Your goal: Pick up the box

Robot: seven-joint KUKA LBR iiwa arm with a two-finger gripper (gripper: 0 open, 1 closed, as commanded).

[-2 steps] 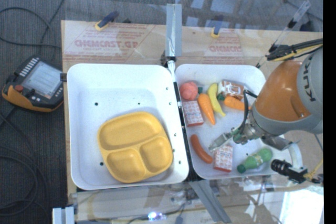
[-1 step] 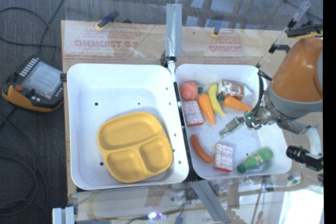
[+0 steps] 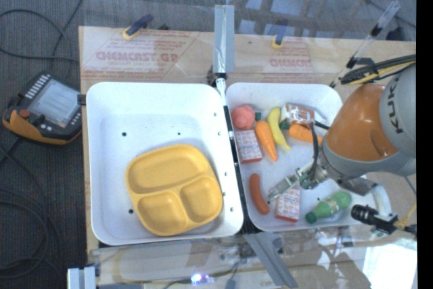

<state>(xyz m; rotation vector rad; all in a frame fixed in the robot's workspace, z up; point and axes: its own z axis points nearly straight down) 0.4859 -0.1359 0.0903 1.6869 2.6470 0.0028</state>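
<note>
Our grey two-finger gripper (image 3: 284, 187), fingers parted, hangs just above the small red-and-white carton box (image 3: 288, 204), where the crowding green plastic bottle (image 3: 329, 207) and red sausage (image 3: 258, 193) risk spoiling our grasp.

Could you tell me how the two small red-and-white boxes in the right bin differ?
The upper box lies against the bin's left wall beside the carrot; the lower box lies near the front, right by the gripper. The upper box looks larger. Both lie flat and share red-and-white printing.
</note>
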